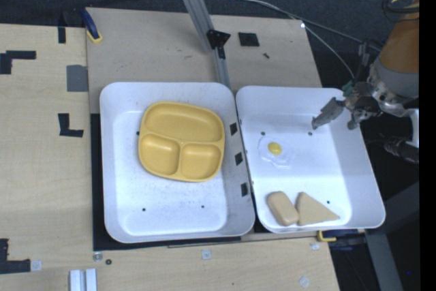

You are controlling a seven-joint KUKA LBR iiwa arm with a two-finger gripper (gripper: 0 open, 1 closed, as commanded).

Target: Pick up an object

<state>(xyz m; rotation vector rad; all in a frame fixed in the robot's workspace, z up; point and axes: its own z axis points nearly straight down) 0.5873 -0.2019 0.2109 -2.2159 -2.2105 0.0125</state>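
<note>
Looking down from the camera view, your gripper [335, 114] hangs over the upper right part of the right bin [357, 167], fingers spread open with nothing between them. Nearest pickable thing is the fried egg toy [275, 149], a bit down and to the left of the fingers, lying flat on the bin floor. Further down from the gripper, against the bin's near wall, sit a bread roll [281, 207] and a tan wedge [315, 208] just beside each other, maybe touching, can't tell. Way off to the left in the other bin is the yellow divided plate [182, 140].

Honestly, I'd skip the egg; it looks thin and flat, so fingers would likely scrape over it. Go for the roll: center over it, straddle its short side, and come straight down so you don't nudge the wedge.
</note>
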